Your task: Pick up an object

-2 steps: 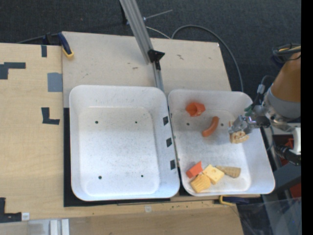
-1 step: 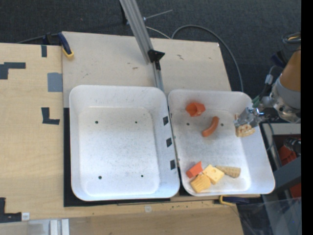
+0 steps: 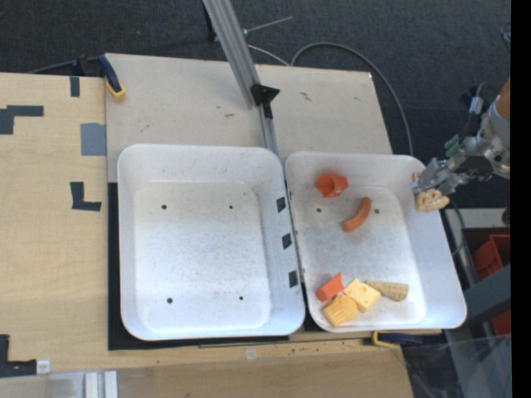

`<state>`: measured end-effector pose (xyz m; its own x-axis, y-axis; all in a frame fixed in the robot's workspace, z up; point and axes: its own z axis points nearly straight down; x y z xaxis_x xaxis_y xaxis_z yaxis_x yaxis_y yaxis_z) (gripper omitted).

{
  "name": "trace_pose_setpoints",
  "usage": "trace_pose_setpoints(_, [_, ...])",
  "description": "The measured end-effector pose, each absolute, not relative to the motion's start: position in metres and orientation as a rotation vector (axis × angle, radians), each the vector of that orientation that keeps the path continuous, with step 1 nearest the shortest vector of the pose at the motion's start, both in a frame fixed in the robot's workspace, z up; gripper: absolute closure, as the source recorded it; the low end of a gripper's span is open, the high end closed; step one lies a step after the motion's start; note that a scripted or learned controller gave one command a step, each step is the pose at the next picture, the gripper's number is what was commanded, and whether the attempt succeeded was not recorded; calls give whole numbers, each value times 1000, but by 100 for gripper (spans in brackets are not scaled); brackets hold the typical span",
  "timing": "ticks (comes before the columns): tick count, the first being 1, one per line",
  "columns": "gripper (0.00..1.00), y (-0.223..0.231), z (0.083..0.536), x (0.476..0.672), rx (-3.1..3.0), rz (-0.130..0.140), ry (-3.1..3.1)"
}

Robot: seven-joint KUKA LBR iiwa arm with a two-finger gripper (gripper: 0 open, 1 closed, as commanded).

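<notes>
Right bin (image 3: 431,247) — sausage (image 3: 358,214), wedges (image 3: 353,297) | jaws (image 3: 433,191) at rim — gripping tan piece (image 3: 431,199)

Two bins sat side by side on the bench (image 3: 191,98), the left bin (image 3: 199,160) touching the right bin (image 3: 431,247). In the right bin, a cup (image 3: 331,184) lay behind a sausage (image 3: 358,214); near the front sat a wedge (image 3: 329,287), two blocks (image 3: 351,301) and a cone (image 3: 390,290). The gripper (image 3: 433,191) was over the right bin's right rim.
</notes>
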<state>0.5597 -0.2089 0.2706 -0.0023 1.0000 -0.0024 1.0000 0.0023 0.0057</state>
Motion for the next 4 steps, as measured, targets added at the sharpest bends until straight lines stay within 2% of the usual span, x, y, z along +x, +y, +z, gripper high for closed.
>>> trace_pose_setpoints(1, [100, -155, 275, 571, 2214, 3, 2230])
trace_pose_setpoints(4, [100, -2, 275, 620, 2216, 0, 2229])
